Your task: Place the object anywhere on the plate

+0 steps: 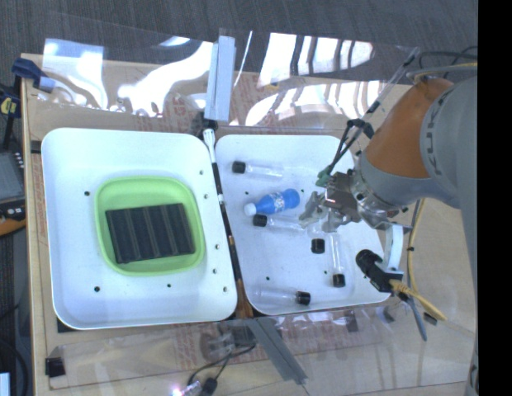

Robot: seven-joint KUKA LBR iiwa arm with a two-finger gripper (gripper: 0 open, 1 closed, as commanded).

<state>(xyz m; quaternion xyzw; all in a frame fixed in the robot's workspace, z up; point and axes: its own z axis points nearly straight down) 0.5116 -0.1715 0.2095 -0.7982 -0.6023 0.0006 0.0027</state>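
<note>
A green plate (149, 195) with a dark ribbed insert (149, 230) lies in the left bin (66, 163). The right bin (277, 151) holds a small bottle with a blue label (273, 203) and several clear tubes with black caps, among them one at the back (254, 169), one at the front (282, 296) and one on the right (335, 263). My gripper (320, 213) hangs low over the right bin's middle right, just right of the blue bottle. Its metal fingers point down and left among the tubes.
The orange-banded wrist (409, 134) and grey arm cover the right bin's right side. A black connector and cables (380, 272) hang by the bin's right front corner. A clear panel and white upright (220, 73) stand behind the bins. Tools lie at the bench's left edge.
</note>
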